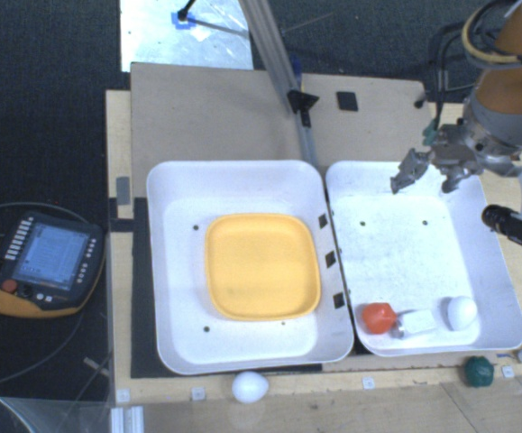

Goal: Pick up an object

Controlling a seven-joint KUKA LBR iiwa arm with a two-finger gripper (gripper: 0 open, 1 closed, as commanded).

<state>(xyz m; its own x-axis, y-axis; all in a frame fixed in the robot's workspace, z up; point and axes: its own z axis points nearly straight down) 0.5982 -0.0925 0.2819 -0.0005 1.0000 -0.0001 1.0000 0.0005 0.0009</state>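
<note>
Camera view was taken from above the bench at a slant, and the gripper (429, 177) was seen over the far edge of the right bin (405, 242), hanging from the grey and orange arm that reached in from the right. Its two fingers were spread apart, with bare white floor visible between them; nothing was held.

The candidate objects were gathered along the near wall of that same bin: an orange-red object (377, 317) toward the left, a small white piece (415, 322) just beside it and apparently touching it, and a white ball (461, 311) a little to the right. All three were well apart from the gripper, lying toward the viewer across the open floor of the bin. The white ball was placed most nearly straight below the fingers in the picture; the orange-red object was offset to the left.

The left bin (179, 242) was occupied by a yellow plate (263, 265), lying flat and central.

The coming move was judged to depend on travel toward the near wall and then descent. Crowding against that wall was judged likely to hinder the fingers' closing.
</note>
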